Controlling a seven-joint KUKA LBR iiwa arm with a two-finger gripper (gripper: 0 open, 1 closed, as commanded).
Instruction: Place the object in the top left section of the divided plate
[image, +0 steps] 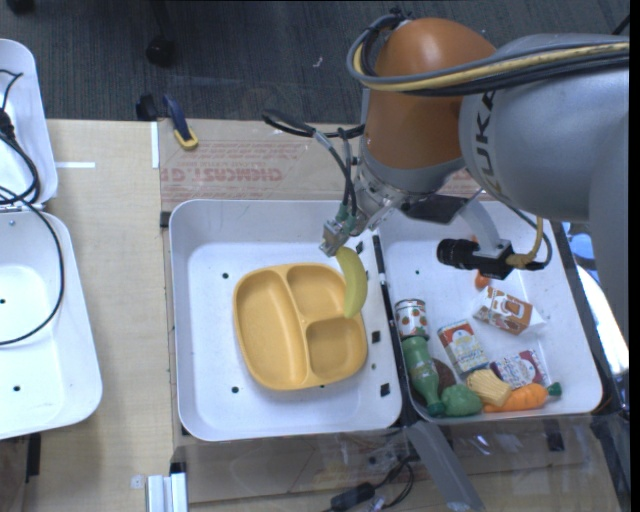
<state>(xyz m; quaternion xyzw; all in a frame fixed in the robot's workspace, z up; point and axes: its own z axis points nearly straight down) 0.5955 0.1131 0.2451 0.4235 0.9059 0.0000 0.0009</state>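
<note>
One fixed camera looks down from above the bench at a slant, close enough that the two white bins fill most of the frame. The left bin sits centre, the right bin beside it. The arm looms large from the right, nearest the lens.

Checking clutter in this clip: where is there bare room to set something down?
Free: the divided plate's large left section, and left bin floor between its wall and the plate. Crowded: right bin's lower half, packed with toy food; the banana hangs over the plate's right rim.
</note>
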